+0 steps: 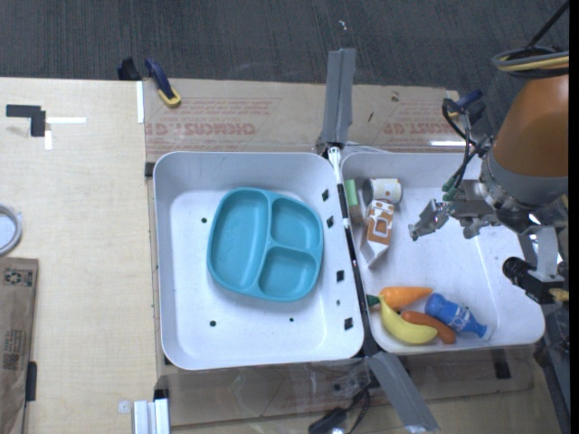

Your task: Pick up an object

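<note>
The left bin bears a blue divided plate; the right bin has the gripper hanging near its centre, fingers seemingly slightly parted on nothing. At its 6 o'clock lie a banana, blue bottle and carrot; at 9 o'clock, a small carton.

- The grey arm reaches in from the right, its orange band uppermost.
- The gripper points leftward at its end, fingers slightly parted, holding nothing.
</note>
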`<action>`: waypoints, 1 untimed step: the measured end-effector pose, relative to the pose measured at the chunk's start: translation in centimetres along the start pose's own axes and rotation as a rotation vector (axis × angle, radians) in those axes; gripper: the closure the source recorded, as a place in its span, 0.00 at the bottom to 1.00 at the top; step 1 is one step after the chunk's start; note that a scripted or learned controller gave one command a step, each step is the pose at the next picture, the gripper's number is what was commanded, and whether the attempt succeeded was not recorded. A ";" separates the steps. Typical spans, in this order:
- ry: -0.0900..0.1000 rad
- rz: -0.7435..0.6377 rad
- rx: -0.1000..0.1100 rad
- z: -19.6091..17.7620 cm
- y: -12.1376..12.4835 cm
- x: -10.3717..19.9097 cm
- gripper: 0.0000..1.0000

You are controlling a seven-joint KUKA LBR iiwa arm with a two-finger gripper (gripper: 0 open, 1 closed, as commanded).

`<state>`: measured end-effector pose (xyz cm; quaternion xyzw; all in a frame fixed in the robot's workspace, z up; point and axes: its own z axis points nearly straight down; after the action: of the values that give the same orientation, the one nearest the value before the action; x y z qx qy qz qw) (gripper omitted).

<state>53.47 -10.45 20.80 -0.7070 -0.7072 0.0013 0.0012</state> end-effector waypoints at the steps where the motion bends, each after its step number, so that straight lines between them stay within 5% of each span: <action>1: 0.001 0.131 0.001 11.4 -2.1 -2.1 0.00</action>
<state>51.36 -12.54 9.41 -0.7516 -0.6596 0.0014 0.0017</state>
